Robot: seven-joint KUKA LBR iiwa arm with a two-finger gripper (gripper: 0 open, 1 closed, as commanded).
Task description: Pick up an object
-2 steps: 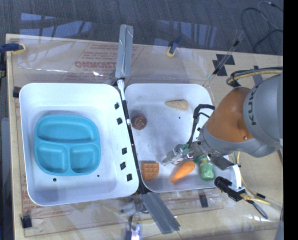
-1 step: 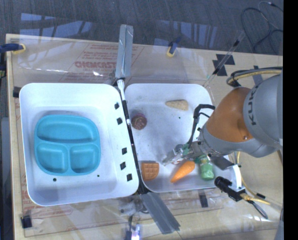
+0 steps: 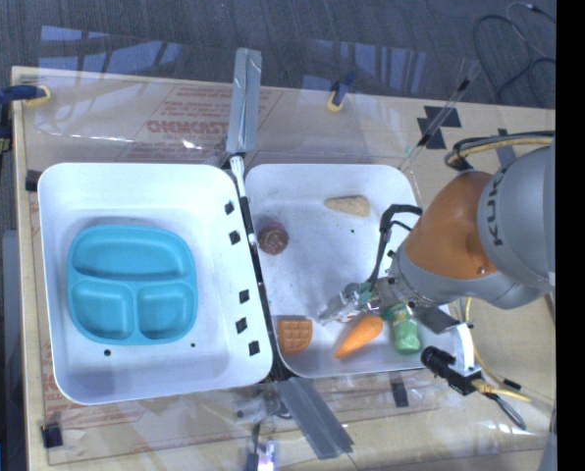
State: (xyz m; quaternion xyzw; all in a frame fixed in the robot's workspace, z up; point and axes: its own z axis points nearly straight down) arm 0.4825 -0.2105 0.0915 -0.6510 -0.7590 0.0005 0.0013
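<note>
White plastic bins sit side by side on your tabletop, and the grey arm with its orange band leans in over the right edge of the right bin. The left bin carries a blue divided tray near its middle, well apart from the action.

Your end effector hangs low in the right bin, close to its near edge, metal tips pointing toward the bin's middle. Whether those tips stand apart or together cannot be told from this angle, and nothing is plainly seen between them.

Just beside the tool, toward the near edge, lies an orange carrot, with a green piece next to it at the near right corner. A waffle-like square rests against the near left corner, a brown round piece sits by the left wall, and a tan, bread-like piece lies near the far edge.

You appear to be at the approach step, with no pick made. The carrot looks the likeliest target; the next move calls for centring over it and descending before closing, keeping clear of the green piece.
</note>
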